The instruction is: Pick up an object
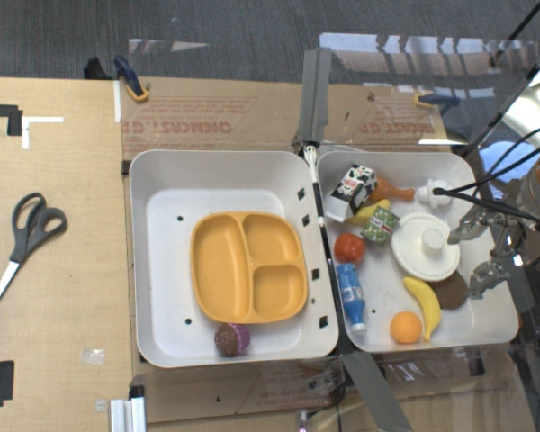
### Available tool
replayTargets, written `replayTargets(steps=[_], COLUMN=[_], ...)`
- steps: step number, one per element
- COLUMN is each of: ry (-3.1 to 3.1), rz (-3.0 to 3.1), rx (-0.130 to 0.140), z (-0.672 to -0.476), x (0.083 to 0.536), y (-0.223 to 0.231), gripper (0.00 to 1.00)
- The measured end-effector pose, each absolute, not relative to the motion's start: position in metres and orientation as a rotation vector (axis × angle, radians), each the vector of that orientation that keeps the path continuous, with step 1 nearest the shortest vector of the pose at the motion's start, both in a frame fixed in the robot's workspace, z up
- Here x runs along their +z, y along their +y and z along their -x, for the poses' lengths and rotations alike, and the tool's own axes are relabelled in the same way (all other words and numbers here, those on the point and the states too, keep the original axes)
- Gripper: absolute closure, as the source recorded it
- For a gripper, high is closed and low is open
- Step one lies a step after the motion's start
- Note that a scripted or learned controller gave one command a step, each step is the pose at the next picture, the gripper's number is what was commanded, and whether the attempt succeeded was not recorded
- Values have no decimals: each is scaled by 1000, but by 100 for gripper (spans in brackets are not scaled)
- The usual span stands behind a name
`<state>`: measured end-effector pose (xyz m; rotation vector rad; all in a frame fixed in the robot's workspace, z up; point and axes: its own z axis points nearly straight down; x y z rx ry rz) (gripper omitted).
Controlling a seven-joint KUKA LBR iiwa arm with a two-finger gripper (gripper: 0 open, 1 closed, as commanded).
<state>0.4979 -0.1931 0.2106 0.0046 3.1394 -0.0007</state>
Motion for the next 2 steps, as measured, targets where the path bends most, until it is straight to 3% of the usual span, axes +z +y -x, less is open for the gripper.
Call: replayTargets(steps=[1, 2], ry=[3128, 3122], rz=[101, 81], rx=[-8, -12], z=[-498, -489], x=[99, 99], y=[-185, -178], gripper=[0, 0])
